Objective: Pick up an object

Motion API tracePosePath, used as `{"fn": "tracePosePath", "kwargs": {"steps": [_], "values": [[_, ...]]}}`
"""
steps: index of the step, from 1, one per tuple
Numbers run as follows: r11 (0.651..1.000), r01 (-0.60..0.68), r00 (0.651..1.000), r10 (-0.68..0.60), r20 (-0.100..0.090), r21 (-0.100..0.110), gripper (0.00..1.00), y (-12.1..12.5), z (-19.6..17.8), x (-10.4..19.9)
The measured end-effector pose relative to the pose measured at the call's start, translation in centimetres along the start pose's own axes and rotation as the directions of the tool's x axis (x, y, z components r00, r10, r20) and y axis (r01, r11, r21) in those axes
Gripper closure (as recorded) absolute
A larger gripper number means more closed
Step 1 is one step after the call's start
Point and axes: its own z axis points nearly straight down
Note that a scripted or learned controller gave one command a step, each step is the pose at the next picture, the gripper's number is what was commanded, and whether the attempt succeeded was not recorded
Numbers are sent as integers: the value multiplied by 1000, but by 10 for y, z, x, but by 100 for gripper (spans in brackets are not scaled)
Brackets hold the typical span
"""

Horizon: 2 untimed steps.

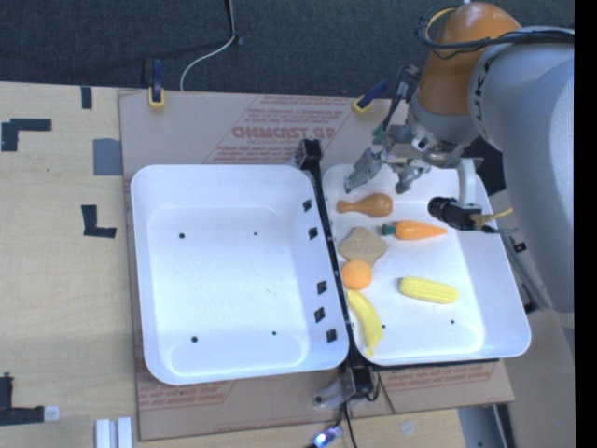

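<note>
Your jaws [384, 175] hang spread open and empty over the right bin [485, 329]; the drumstick [366, 205] lies just below them, carrot [419, 231] beside.

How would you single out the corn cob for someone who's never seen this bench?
Start at the right bin, the one the gripper hangs over. The corn cob lies alone toward that bin's right side, below the carrot. It is pale yellow, short and knobbly, unlike the smooth curved banana by the divider or the orange, pointed carrot.
</note>
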Motion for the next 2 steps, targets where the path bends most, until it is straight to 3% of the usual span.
{"fn": "tracePosePath", "kwargs": {"steps": [1,2], "values": [[1000,-11,1000,12,11,-20,0,0,-103,-110],[1000,0,1000,0,0,-4,0,-5,-44,-56]]}}
